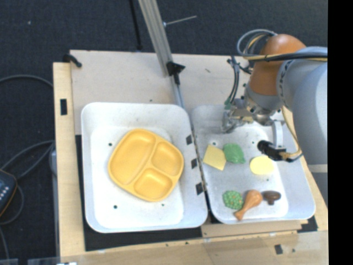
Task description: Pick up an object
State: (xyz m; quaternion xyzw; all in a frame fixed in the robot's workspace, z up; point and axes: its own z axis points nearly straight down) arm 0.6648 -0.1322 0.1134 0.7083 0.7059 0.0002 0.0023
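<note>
Yellow and green toy food (234,153) lies loose in the right bin (300,203), and we hover our gripper (234,120) at its upper-left corner, jaws unreadable, likely poised above to choose a target.

I see a light wooden bench (127,81) standing on dark carpet (33,26); two shallow white bins rest on it side by side, edges touching; the left bin (99,208) sits nearer the bench's left edge; the right bin (300,195) reaches toward the front right corner; a slanted metal rail (157,32) meets the bench behind them.
</note>
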